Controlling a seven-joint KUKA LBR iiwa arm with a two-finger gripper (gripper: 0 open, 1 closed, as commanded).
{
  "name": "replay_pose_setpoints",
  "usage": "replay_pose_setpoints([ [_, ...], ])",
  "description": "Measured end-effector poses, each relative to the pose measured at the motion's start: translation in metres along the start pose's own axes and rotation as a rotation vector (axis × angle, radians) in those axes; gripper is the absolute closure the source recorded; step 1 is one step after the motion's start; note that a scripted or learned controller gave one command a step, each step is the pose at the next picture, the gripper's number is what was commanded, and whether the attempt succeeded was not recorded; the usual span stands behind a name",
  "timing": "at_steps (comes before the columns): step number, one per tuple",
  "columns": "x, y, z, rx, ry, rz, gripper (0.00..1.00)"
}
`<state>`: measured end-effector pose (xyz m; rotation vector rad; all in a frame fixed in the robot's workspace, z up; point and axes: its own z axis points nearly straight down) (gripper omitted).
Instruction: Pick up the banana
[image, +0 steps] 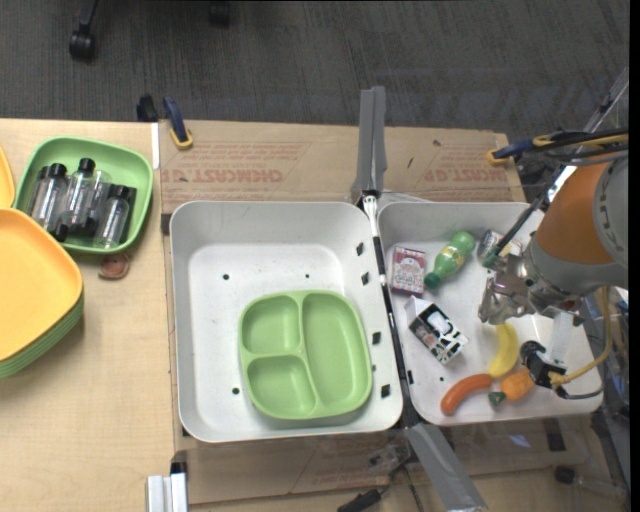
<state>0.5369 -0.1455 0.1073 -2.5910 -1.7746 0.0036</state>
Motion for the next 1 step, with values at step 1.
replay_pose_setpoints([
  [1, 0.0090, 0.0149, 0.0165, 0.000, -0.001, -0.085, 1.00],
])
